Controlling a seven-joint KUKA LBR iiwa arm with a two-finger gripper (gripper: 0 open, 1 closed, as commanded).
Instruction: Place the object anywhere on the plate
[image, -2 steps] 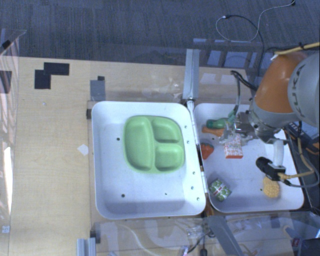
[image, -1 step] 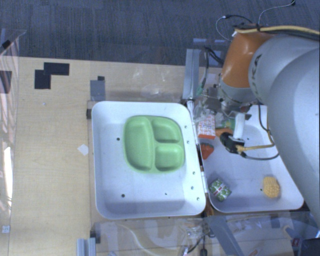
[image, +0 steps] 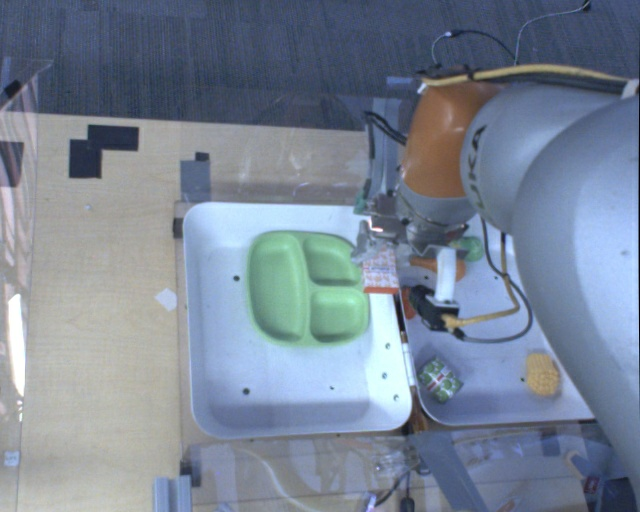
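Observation:
A light green divided plate (image: 300, 290) lies in the left white bin (image: 230, 400), toward its right half. My gripper (image: 374, 240) hangs over the plate's right edge, near the wall between the two bins. A small red-and-white patterned packet (image: 379, 268) sits between its fingers and hangs just below them, beside the plate's upper right compartment. The grey arm with its orange band (image: 440, 140) reaches in from the right and hides much of the right bin.
The right bin (image: 500, 405) holds a green-and-white wrapped item (image: 438, 380), a round yellow item (image: 542, 373) and an orange-and-white object (image: 446, 270) partly under the wrist. A cable (image: 490, 318) loops below the wrist.

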